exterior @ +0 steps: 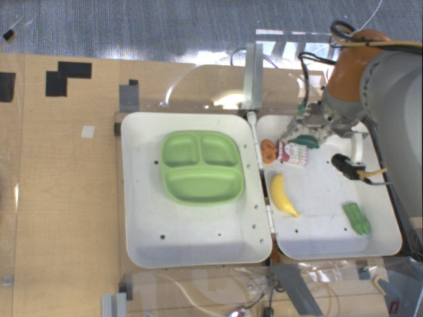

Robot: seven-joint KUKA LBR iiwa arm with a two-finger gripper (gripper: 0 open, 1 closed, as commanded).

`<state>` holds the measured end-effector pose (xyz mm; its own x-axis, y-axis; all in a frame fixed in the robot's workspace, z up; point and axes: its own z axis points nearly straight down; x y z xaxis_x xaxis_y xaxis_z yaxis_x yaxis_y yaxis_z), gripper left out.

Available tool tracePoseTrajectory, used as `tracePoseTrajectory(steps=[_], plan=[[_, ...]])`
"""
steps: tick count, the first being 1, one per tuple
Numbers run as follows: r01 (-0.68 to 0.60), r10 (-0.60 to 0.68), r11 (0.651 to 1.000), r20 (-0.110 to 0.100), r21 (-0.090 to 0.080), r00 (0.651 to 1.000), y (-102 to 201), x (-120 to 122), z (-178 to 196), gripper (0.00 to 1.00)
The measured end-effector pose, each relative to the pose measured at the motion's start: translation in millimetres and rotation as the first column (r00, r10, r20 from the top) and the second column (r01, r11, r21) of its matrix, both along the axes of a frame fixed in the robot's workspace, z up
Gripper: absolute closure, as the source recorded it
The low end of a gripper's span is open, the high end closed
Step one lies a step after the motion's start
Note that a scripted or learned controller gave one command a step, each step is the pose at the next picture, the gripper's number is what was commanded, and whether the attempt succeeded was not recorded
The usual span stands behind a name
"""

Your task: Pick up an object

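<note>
We cannot tell our gripper's point(305, 136) state; it hangs just above the small carton point(295, 153), banana point(284, 195) below it. Nothing looks lifted yet.

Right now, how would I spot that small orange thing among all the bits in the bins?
Look in the right-hand bin, along its left wall near the far end. The orange lump sits there, beside a small white carton and above the banana; it alone is round and orange.
</note>
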<state>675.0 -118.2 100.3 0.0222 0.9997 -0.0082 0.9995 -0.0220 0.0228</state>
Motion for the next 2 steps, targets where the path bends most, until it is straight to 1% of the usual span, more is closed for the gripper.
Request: tracePoseTrajectory(steps=[1,2], plan=[[-0.126,0.126,0.992,0.006,-0.006,0.992,12,2,1,0.00],[-0.195,0.195,0.981,0.003,0.011,0.981,0,1,2,0.00]])
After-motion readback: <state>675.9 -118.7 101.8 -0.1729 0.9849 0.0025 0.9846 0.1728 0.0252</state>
